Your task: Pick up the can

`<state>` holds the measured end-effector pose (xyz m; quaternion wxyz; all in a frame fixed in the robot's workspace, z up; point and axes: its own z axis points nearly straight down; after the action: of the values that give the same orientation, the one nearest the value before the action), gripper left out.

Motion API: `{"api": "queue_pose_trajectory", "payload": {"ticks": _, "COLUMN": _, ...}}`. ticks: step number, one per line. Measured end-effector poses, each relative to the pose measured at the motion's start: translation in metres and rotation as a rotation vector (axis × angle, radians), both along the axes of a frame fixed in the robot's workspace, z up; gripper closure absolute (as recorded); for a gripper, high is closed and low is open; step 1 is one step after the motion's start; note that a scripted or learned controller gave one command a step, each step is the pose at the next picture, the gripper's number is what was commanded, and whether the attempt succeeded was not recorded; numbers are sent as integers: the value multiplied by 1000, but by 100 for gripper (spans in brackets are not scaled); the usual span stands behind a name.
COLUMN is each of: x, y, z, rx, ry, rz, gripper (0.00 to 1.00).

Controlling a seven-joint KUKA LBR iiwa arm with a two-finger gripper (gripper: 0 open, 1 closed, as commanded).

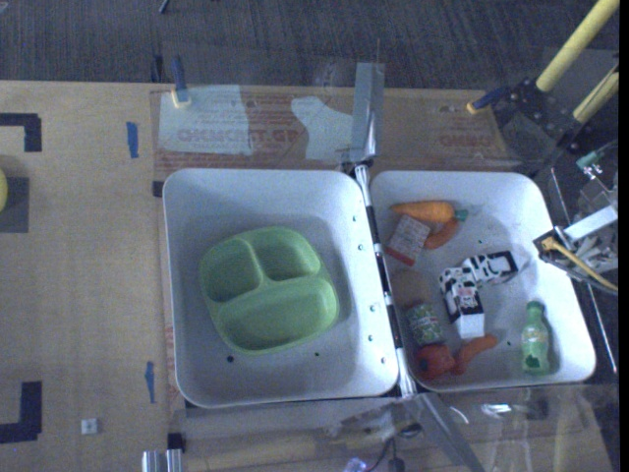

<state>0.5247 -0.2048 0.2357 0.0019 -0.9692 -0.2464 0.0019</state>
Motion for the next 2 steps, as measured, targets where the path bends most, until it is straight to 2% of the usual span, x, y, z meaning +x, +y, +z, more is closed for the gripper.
{"api": "queue_pose_trajectory", "payload": {"ticks": 1, "x": 100, "y": -17, "z": 34, "rx": -3, "ry": -3, "rz": -222, "gripper": 100}}
{"api": "queue_pose_trajectory", "payload": {"ticks": 2, "x": 7, "y": 22, "z": 15, "rx": -2, "ry": 0, "rz": -291, "gripper": 100}}
